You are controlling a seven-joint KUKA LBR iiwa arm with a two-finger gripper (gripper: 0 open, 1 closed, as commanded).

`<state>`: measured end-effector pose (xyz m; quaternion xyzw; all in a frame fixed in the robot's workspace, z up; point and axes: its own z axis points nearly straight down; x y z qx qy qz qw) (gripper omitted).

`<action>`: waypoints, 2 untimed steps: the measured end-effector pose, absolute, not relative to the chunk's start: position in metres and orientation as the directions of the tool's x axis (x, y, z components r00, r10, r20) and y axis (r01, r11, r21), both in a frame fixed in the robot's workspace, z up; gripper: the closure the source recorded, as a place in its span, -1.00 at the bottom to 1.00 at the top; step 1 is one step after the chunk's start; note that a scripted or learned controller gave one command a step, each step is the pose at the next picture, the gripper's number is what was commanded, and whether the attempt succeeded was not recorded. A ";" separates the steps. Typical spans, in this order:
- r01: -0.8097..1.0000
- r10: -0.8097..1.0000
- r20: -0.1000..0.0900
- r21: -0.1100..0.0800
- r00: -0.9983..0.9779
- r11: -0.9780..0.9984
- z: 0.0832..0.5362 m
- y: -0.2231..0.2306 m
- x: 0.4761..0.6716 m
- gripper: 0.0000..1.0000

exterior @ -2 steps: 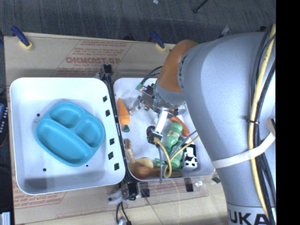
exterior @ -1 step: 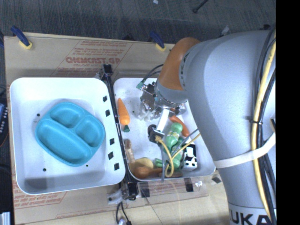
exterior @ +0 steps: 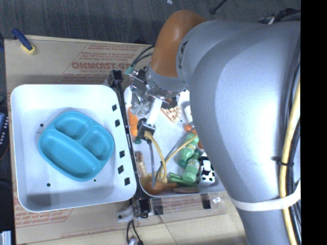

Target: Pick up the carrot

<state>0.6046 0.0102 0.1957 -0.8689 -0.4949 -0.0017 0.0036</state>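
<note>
The arm (exterior: 240,86) is a smooth, rounded grey casing with a glossy orange band (exterior: 171,34) above the wrist; it enters from the right and covers most of the right bin (exterior: 176,190). The gripper (exterior: 140,114) is a cluster of bare metal and black fittings, pointing down into the left part of that bin, close to the divider between the bins. Its state cannot be told: the hardware is too cluttered to separate.

The carrot (exterior: 133,124) shows as a small orange patch in the right bin, just beside the gripper's lower end and against the bin's left wall. Contact cannot be confirmed.

A yellow cable (exterior: 159,157) curves down from the gripper across the bin. Lower right of it lie green plastic pieces (exterior: 188,162) of lumpy, rounded shape, and a small black-and-white block (exterior: 206,170) just beside them.

The left bin (exterior: 30,188) is shallow, white and matte with rounded corners. In it sits a blue tray (exterior: 76,144), smooth, oval, moulded into three compartments.

Both bins rest on brown printed cardboard (exterior: 76,60).
</note>
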 end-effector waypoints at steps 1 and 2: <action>0.795 0.795 -0.005 -0.010 0.607 -0.607 0.231 0.052 0.523 1.00; 0.794 0.794 -0.007 -0.010 0.608 -0.608 0.230 0.051 0.523 -1.00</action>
